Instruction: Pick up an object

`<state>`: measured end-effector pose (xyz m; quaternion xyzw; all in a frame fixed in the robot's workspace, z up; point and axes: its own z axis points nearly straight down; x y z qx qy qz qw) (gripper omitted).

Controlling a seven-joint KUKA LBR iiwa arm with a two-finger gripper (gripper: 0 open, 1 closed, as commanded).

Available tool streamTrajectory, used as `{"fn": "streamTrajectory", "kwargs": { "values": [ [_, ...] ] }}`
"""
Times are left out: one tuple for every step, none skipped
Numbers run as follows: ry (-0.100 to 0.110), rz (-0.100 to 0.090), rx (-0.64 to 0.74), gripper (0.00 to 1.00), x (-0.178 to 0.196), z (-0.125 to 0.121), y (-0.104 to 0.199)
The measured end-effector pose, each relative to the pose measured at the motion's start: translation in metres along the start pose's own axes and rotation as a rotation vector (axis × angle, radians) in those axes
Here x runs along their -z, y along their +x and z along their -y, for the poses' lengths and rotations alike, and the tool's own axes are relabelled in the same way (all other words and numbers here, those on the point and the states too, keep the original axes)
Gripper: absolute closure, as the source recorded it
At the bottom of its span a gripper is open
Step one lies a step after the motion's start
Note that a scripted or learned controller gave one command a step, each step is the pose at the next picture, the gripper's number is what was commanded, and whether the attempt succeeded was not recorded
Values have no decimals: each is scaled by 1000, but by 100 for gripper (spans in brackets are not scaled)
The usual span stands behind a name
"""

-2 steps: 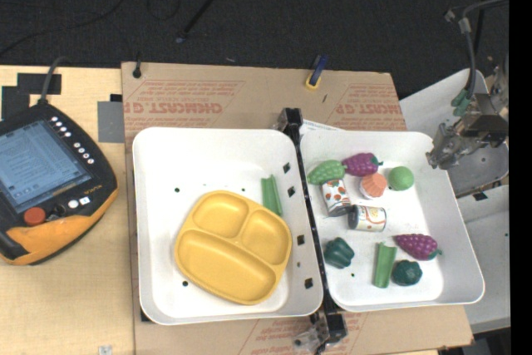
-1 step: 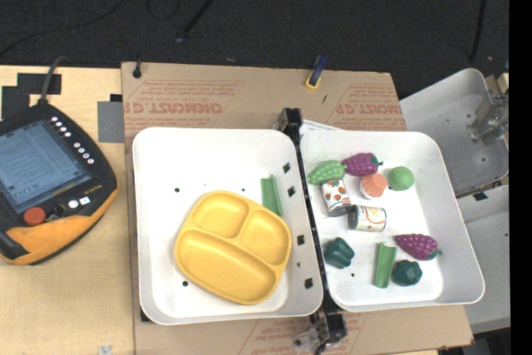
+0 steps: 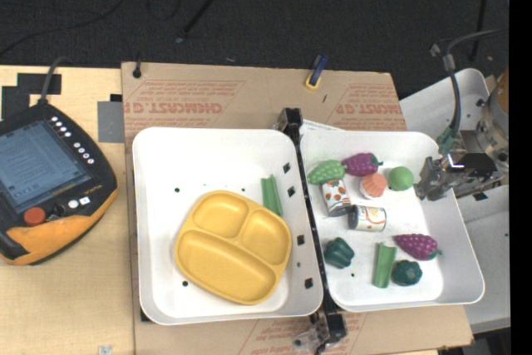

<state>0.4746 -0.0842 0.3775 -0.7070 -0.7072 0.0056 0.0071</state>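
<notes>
So the pincer (image 3: 431, 179) sits at the right edge of the right bin (image 3: 461, 278), low over the rim, and honestly I can't tell how it's set, it's just a dark blob from this angle. Nothing visibly in it.

The pickable stuff is all crowded mid-bin: a green ball (image 3: 401, 177) nearest the pincer, an orange-pink piece (image 3: 373, 185) touching it, purple grapes (image 3: 362, 164) just behind, and two little cans (image 3: 366, 218) lying on their sides. Another grape bunch (image 3: 416, 245) sits toward the bin's front right corner.

My worry: round ball plus close neighbours means it probably rolls off or the pincer pinches two things at once. The cans could spin away too. Starting that close to the bin wall, it might also clip the rim.

The left bin (image 3: 158, 179) has a yellow tray (image 3: 233, 245).
</notes>
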Motion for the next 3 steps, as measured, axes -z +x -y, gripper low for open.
{"fn": "streamTrajectory", "kwargs": {
  "values": [
    [-30, 3, 3, 100, 129, 1, 23],
    [-19, 1, 9, 100, 162, -32, 109],
    [4, 4, 2, 100, 7, 2, 137]
  ]
}}
